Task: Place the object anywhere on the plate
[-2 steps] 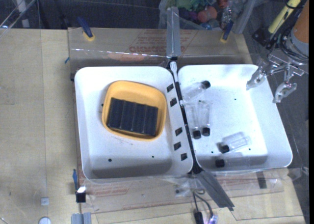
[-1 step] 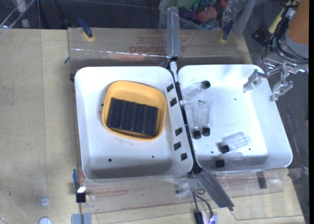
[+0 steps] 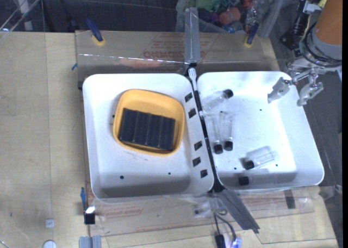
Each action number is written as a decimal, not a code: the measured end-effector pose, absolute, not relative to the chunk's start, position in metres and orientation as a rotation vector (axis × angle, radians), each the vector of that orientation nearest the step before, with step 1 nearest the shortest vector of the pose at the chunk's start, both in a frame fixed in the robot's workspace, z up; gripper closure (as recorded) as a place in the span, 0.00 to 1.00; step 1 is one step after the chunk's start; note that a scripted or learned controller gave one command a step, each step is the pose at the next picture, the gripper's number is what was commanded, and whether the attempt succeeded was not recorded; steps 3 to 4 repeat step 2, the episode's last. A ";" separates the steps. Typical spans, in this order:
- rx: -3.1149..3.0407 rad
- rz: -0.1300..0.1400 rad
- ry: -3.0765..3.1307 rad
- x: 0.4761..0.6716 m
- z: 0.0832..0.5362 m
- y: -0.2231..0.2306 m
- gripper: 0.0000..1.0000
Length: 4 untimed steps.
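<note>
Two shallow white bins are seen side by side on the wooden bench, parted by a thin upright divider. In the left bin (image 3: 103, 176) a rounded yellow plate (image 3: 122, 103) is set near the middle, and a dark ribbed rectangular block (image 3: 148, 129) lies flat on it, well within the rim.

In the right bin (image 3: 304, 154) several clear plastic vials with black caps are noted. One clear vial (image 3: 216, 99) lies tilted at the upper left, close to the divider. Two clear vials (image 3: 222, 130) lie together, roughly parallel, with caps toward the near edge, just beside the divider. A fourth clear vial (image 3: 260, 157) lies on its side nearer the bin's front, cap toward the left. A small loose black cap (image 3: 243, 180) is seen at the front wall.

The two-finger gripper (image 3: 296, 86) is recorded above the upper right corner of the right bin, at its rim, hanging from the grey arm with the orange band (image 3: 329, 18). Its fingers are seen spread apart, and nothing is observed between them. The gripper is well apart from the plate and from every vial
</note>
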<state>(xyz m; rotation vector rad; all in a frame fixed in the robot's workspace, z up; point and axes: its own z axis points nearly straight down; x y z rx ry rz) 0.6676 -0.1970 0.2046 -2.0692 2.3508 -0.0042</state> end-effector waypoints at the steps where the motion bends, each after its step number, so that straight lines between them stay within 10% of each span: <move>1: -2.322 -0.003 2.103 0.665 0.196 -0.223 0.00; 4: -2.508 0.006 1.884 0.648 0.193 -0.212 0.00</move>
